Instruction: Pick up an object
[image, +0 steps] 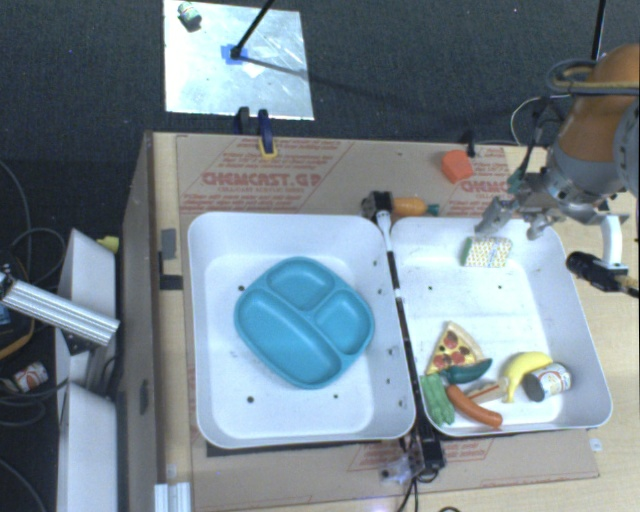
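Pincer (515, 222) spread wide above a dotted white block (488, 252) at the right bin's (585, 345) far end; pizza slice (456, 350), banana (522, 370), can (549, 381) and sausage (472, 405) crowd its near corner.

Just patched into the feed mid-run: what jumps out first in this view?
The big blue divided plate lying alone in the left bin catches the eye first. Next comes the colourful cluster of toy food in the right bin's near corner: a pizza slice, a banana, a sausage and a small can. The arm's pincer hangs over the right bin's far edge, beside a small dotted white block.
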